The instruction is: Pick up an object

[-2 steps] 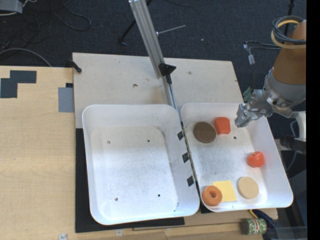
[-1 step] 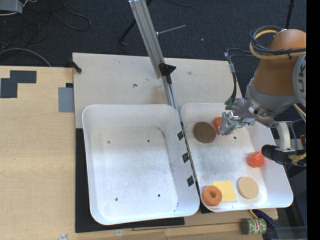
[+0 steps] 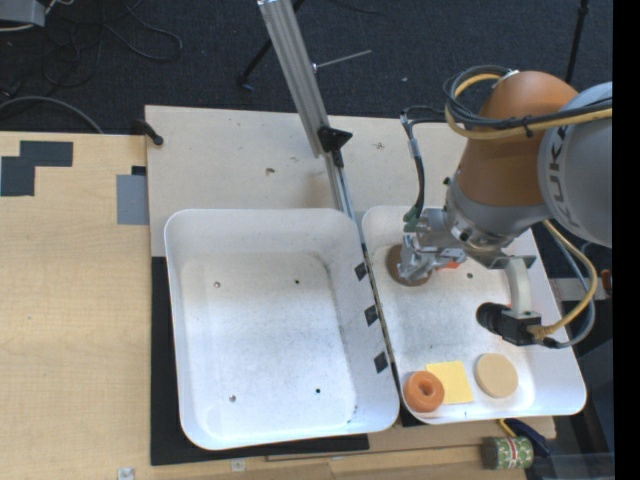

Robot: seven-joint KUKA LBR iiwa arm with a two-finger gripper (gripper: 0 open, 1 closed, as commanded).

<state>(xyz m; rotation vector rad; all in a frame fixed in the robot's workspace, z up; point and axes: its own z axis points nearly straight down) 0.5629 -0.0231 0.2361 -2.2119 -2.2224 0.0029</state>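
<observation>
One brown disc under gripper

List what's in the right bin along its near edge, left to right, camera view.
Orange ring → yellow square → tan round disc. Ring overlaps the square's left corner; disc sits apart.

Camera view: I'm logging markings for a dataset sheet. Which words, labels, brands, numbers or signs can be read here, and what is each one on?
"KU": large dark letters on the grey arm casing at the right edge, cut off by the frame.
Can below the right bin: patterned label, too small and blurred to read.
Nothing readable on the orange ring, yellow square, tan disc or left bin.
</observation>
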